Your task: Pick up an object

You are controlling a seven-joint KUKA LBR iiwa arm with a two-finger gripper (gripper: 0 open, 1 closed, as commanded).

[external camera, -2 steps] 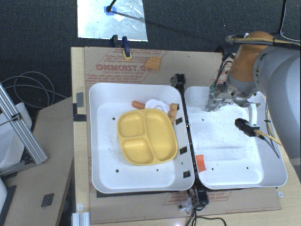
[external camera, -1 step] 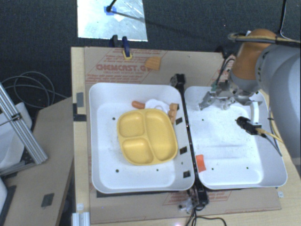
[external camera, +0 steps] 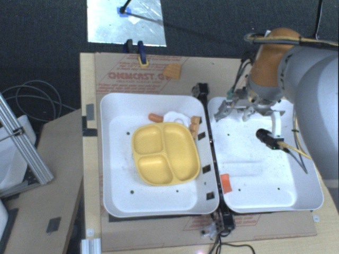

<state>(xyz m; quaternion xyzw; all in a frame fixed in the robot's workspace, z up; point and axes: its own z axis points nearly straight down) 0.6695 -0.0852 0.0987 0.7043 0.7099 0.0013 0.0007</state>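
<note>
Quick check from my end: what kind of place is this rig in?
Probably a robotics lab test bench: two white bins on a cardboard-topped bench, a yellow divided plate, loose cables and aluminium framing beside it.

Two white bins, the left bin (external camera: 114,194) and the right bin (external camera: 304,194), are made of smooth, thin plastic with a soft sheen; the floor of the right bin is speckled with fine dark marks. A yellow divided tray (external camera: 164,153) is seen in smooth, matt plastic. The board (external camera: 143,73) beneath the bins is given the dull, fibrous look of brown cardboard printed in red. A crinkled, shiny sheet (external camera: 127,15), like foil or film, is laid on dark, matt carpet-like cloth (external camera: 37,36). The arm (external camera: 312,73) is finished in smooth grey paint, with a glossy orange band (external camera: 270,60). The framing (external camera: 24,152) at the left appears to be brushed metal.
</note>
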